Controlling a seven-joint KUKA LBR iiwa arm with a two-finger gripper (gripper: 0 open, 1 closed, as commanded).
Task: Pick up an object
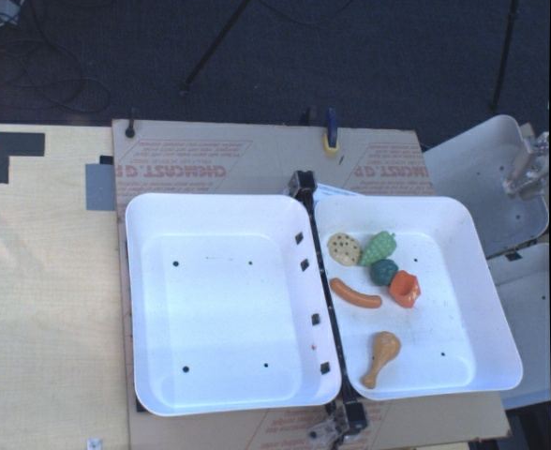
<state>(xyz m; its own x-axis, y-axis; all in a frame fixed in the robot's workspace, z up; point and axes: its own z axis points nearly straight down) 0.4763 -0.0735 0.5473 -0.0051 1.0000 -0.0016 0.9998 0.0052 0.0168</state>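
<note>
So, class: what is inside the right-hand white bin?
Inside the right bin lie a cookie, a green piece, a teal ball, an orange piece, a sausage and a drumstick. Anything underneath them is hidden.

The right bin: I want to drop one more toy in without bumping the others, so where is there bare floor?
In the right bin, floor is bare along the right wall, past the orange piece, and at the near right, beside the drumstick. The cookie, green pieces and sausage crowd the upper left.
</note>
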